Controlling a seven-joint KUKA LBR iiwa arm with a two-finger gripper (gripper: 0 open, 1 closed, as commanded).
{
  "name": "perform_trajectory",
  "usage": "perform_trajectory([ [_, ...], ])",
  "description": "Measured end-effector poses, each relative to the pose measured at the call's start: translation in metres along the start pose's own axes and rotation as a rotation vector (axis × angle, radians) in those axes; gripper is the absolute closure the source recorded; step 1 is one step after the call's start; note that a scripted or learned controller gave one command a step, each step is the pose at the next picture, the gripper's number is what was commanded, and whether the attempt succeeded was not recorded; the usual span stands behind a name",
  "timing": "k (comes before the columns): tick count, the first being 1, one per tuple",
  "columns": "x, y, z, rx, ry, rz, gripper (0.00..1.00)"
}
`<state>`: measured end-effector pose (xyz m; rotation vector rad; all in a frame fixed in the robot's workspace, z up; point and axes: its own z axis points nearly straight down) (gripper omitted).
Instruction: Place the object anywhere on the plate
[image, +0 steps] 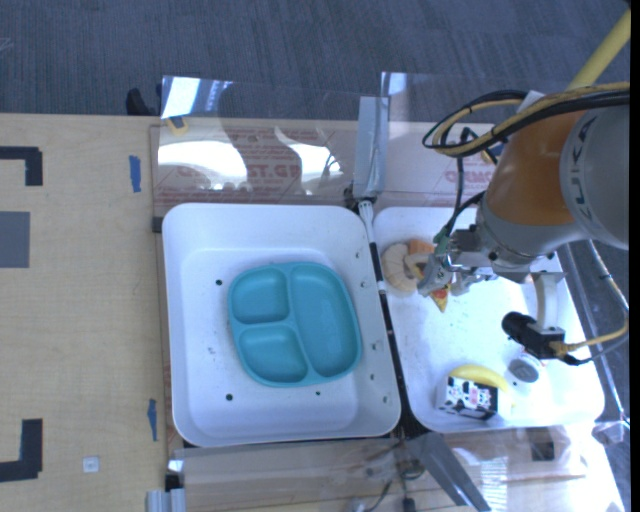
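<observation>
A robotics laboratory cell. A grey industrial arm (590, 190) with an orange band and loose cabling (480, 120) reaches over two shallow white bins (190, 300) set side by side on a light wooden worktop (80, 300), which carries black marker shapes (22, 165) and strips of blue tape (135, 172). Clear plastic guard panels (260, 150) stand behind the bins, and grey carpet (300, 40) covers the floor beyond.

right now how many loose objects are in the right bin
3 that I can make out: a pale round object at the bin's upper left beside the tool, a yellow banana-like object, and a black-and-white box touching it. The arm may hide more.
</observation>
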<state>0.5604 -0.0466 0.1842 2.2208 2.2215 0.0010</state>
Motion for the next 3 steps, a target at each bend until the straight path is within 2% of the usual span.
perform_trajectory([
  [1, 0.047, -0.049, 0.0, 0.005, 0.002, -0.004, 1.0],
  [2, 0.116, -0.024, -0.007, 0.002, 0.002, -0.008, 1.0],
  [3, 0.112, -0.024, -0.007, 0.002, 0.0, -0.002, 0.0],
])
